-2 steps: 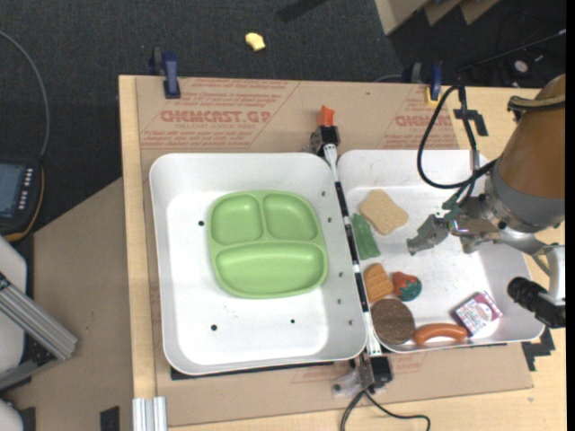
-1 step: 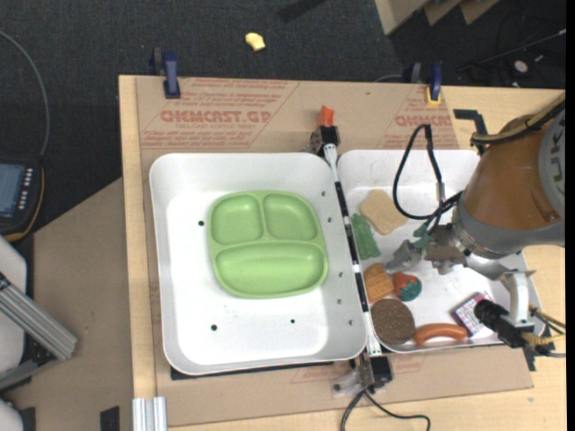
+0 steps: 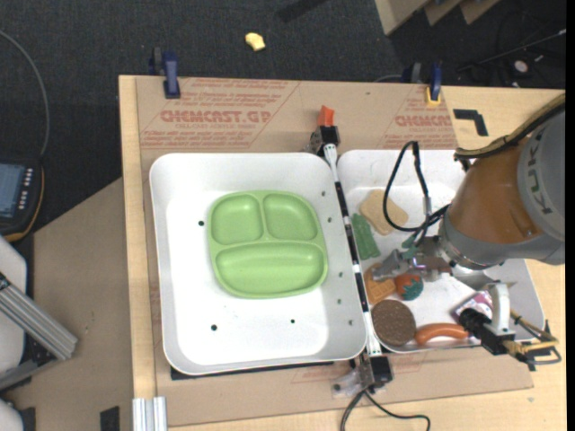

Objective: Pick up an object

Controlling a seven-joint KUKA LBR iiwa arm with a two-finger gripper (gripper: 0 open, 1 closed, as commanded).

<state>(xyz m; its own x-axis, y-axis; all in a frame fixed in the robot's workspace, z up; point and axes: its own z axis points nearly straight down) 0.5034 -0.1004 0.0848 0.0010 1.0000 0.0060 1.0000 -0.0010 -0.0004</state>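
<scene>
Toys (image 3: 395, 277) lie in the right bin (image 3: 359, 164). The gripper (image 3: 409, 260) reaches down among them, and its grip cannot be told. Next it must close and lift.

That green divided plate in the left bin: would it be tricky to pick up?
Probably. The green plate lies flat and wide on the left bin, so two fingers would likely have to pinch its rim. It looks like stiff, light plastic, and might slide if pushed.

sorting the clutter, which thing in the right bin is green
The narrow green strip lying along the right bin's left wall; the items beside it are tan, brown and orange.
</scene>
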